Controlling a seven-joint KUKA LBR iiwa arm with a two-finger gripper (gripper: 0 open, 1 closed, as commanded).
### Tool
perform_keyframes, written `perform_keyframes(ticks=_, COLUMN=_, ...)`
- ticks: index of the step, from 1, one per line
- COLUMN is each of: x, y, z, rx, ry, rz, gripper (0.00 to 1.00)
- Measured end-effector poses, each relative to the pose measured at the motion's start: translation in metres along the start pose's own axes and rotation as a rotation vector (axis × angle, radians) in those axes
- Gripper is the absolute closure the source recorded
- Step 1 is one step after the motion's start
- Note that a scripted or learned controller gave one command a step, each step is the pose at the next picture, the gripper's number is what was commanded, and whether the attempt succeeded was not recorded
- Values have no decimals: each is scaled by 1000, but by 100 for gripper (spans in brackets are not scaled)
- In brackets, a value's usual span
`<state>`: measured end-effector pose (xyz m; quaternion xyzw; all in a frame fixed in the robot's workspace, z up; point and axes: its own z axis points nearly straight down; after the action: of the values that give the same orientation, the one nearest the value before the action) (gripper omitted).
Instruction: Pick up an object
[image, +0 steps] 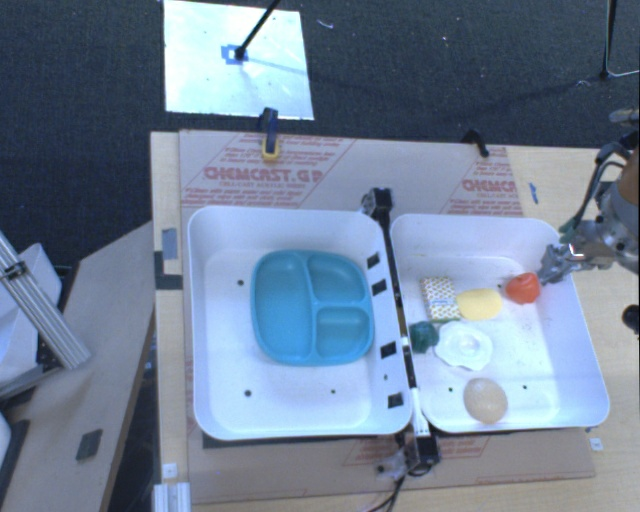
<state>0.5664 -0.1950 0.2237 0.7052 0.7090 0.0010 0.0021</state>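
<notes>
Two white bins sit side by side on the bench. Nearest the camera in the right bin (575, 350) lies a tan egg (486, 399), then a fried egg (465, 346) with a green piece (424, 336) touching its left edge. Behind those come a yellow lemon (479, 304), a patterned cracker (439, 297) just left of it, and an orange-red tomato (521, 289) at the lemon's right end. The toys lie loosely clustered in the middle of the bin, as if scattered there for picking rather than arranged. The left bin (215, 300) holds a blue tray (310, 307) with three compartments, lying flat and bare, probably there as a place to drop things.

The gripper (556, 262) hangs over the right bin's far right rim, low and tilted toward the toys, a pose that suits a reach for whatever lies closest. That is the tomato, my guess for the target: it sits just beside the gripper tip, to its lower left, near but seemingly not touching, and it is not between the jaws. Whether the jaws are spread or closed, I cannot tell at this size.

Farther back, clamps (270, 135) pin a printed sheet (260, 175) to the bench.
</notes>
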Motion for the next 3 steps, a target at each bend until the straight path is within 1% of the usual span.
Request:
perform_keyframes(ticks=1, x=59, y=3, z=-9, rx=2, ry=2, rz=-4, gripper=100)
perform_keyframes(ticks=2, x=117, y=3, z=1, rx=3, ry=2, rz=-3, gripper=100)
perform_keyframes(ticks=3, x=164, y=3, z=8, rx=3, ry=3, rz=-3, gripper=100)
